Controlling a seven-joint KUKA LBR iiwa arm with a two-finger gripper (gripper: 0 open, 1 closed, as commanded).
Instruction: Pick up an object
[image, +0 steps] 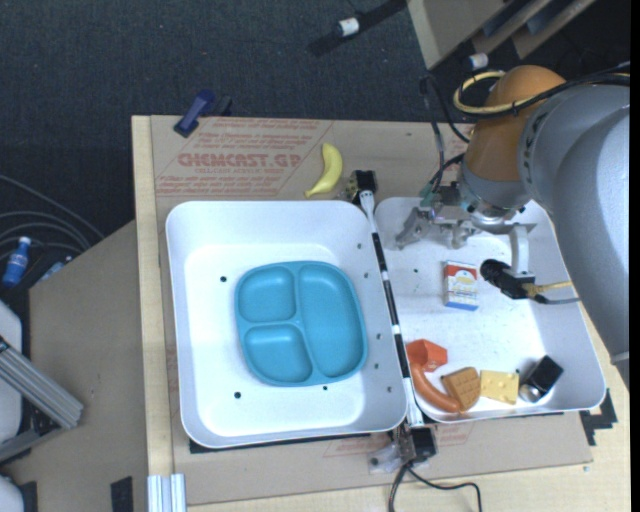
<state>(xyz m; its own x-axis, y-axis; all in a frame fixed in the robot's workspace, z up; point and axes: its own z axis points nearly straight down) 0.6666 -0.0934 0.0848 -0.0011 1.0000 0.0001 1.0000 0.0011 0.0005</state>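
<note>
Small box (460, 285) lies flat on the right bin's (572, 335) floor, just below the hand (437, 228) and apart from it, so prob the nearest candidate; nothing's between the fingers. Hand sits low at the bin's top edge, fingers spread wide, w/ the arm (540, 140) coming in from the right. Further from the hand: food bits (462, 385) bunched in the bottom corner, blue tray (300, 322) in the left bin (190, 300), banana (326, 170) on the table (250, 150).

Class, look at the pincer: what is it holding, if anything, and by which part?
Nothing. The pincer hangs at the right bin's far end, nothing between its fingers.
</note>
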